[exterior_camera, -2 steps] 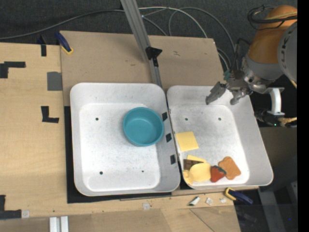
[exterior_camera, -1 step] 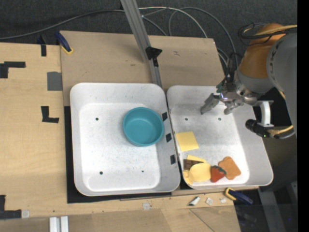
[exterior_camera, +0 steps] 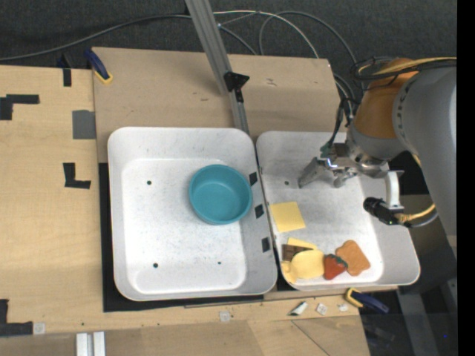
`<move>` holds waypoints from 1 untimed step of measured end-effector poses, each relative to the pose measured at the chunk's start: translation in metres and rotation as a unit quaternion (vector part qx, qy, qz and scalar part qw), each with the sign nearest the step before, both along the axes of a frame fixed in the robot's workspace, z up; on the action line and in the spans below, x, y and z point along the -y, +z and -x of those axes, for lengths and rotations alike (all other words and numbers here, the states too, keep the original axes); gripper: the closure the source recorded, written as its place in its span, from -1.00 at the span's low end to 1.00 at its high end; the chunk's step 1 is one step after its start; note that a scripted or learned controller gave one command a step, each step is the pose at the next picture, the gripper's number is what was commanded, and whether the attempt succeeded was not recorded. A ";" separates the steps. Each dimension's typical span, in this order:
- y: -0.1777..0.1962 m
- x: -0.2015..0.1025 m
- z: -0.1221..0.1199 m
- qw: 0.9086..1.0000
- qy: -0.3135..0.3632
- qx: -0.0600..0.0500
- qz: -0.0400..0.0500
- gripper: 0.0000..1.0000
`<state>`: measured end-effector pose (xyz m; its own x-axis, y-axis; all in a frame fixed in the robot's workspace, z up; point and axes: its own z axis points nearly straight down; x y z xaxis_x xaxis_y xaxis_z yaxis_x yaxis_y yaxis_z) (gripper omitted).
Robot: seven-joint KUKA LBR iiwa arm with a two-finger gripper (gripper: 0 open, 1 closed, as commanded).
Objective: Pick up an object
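Observation:
My gripper [exterior_camera: 324,178] hangs over the upper middle of the right bin [exterior_camera: 393,273], its fingers spread open with nothing between them. Below it and to the left, a flat yellow square [exterior_camera: 287,216] lies on the bin floor. At the bin's near edge sit a yellow lump [exterior_camera: 306,264], a small red piece [exterior_camera: 335,266] and an orange bread-like piece [exterior_camera: 355,256], close together. A blue bowl [exterior_camera: 219,193] stands in the left bin [exterior_camera: 141,221], toward its right side.
A slanted grey pole [exterior_camera: 215,47] crosses above the bins and ends near their shared top edge. Cables [exterior_camera: 297,28] run behind the bench. A blue and yellow clamp [exterior_camera: 99,67] sits at the board's top left corner, another clamp [exterior_camera: 364,300] below the right bin.

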<state>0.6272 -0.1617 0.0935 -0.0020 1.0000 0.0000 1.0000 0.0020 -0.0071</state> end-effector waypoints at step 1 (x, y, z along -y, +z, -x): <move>0.014 0.000 -0.002 1.000 0.001 0.002 0.000 1.00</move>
<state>0.6288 -0.1613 0.1072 -0.0032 1.0000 -0.0002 1.0000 0.0032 -0.0025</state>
